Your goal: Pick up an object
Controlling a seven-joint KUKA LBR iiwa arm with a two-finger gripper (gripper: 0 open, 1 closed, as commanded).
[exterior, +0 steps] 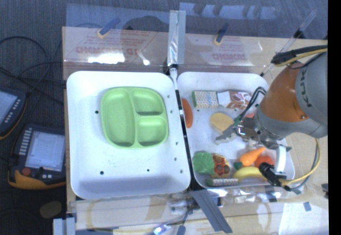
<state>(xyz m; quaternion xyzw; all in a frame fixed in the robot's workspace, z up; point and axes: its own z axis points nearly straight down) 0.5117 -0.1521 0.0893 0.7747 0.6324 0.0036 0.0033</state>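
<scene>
Claw [233, 132] position: low in the right-hand shallow white bin [202, 80], at centre right of the frame, beneath the grey arm with the orange band [287, 106]. Metal parts project to the left near a tan rounded food piece [221, 121]; whether they are spread or pressed together cannot be told, and nothing is seen between them.

Contents of the right bin: a small pale green printed packet [205, 99] and a white and brown printed packet [238, 99] lie side by side along the upper part. An orange-red elongated piece [186, 112] lies against the left wall. Along the lower edge sit a green leafy toy vegetable [202, 163], a red and yellow patterned item [220, 165], an orange carrot-shaped toy [250, 156], a yellow banana-shaped toy [248, 173] and a dark striped bar [222, 181]. These crowd close together, several touching. The arm's body covers the bin's right side.

Left-hand white bin [85, 175]: holds a light green three-compartment plastic tray [134, 116], lying flat near its centre.
</scene>
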